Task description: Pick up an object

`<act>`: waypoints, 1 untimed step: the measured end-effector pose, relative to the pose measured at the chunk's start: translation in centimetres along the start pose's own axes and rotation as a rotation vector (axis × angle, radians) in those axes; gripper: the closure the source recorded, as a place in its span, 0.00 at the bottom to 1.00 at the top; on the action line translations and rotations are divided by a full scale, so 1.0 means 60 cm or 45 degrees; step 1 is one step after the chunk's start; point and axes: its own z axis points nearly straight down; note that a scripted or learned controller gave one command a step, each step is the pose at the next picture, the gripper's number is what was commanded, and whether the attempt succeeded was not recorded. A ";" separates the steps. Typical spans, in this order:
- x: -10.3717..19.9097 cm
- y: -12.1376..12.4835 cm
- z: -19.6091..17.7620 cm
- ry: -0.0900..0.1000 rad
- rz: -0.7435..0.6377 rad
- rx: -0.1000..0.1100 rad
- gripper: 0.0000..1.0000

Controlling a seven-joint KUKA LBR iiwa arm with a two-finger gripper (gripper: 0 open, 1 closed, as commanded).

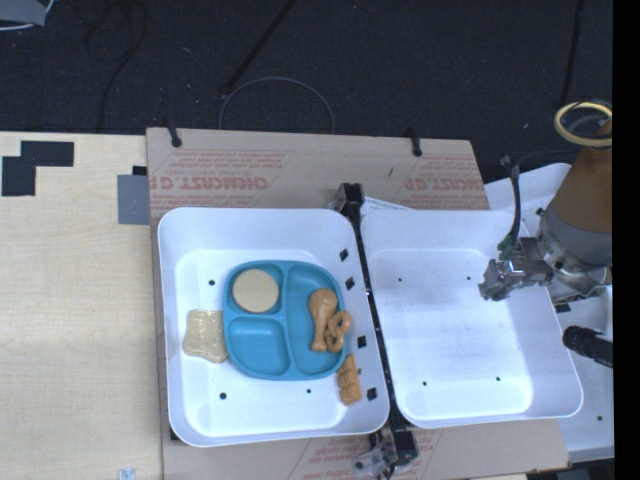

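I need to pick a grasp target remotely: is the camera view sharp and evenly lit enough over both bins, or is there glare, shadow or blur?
Camera view: even light, no hard glare on the left bin; blue tray and its food are fairly crisp; faint grey smudging on the right bin's floor; the gripper is soft and small, so its fingers are unreadable.

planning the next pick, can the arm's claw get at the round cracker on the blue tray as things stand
Probably yes: the round cracker lies uncovered in the blue tray, nothing above it. The claw sits over the right bin, so it must cross over.
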 end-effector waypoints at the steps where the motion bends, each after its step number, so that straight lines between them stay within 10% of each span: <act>1: -0.009 0.017 -0.089 0.000 -0.004 -0.001 1.00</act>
